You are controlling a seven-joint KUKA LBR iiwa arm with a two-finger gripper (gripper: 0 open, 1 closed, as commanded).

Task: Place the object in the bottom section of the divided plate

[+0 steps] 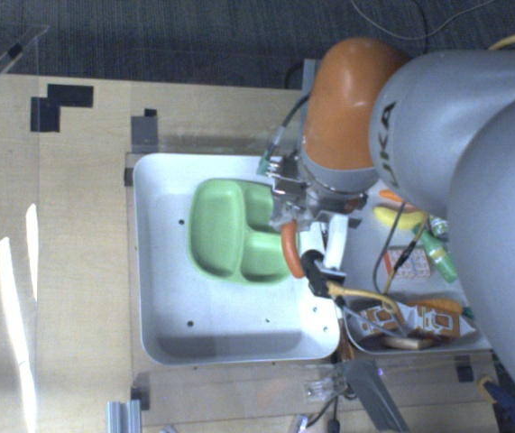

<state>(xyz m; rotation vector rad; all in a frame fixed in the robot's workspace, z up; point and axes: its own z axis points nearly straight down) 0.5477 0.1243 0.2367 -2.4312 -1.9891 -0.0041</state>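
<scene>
Seemingly just beneath the gripper (298, 222), a curved orange-red sausage-shaped object (288, 250) sits at the right rim of the pale green plastic divided plate (216, 228). It may be touching the rim or hanging over it. Whether the gripper is clenched or released cannot be told. The plate lies left of the gripper in a shallow white bin (162, 314).

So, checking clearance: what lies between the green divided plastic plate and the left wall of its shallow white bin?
Nothing: the camera view shows only bare floor between the green divided plastic plate and the left wall of the shallow white bin.
</scene>
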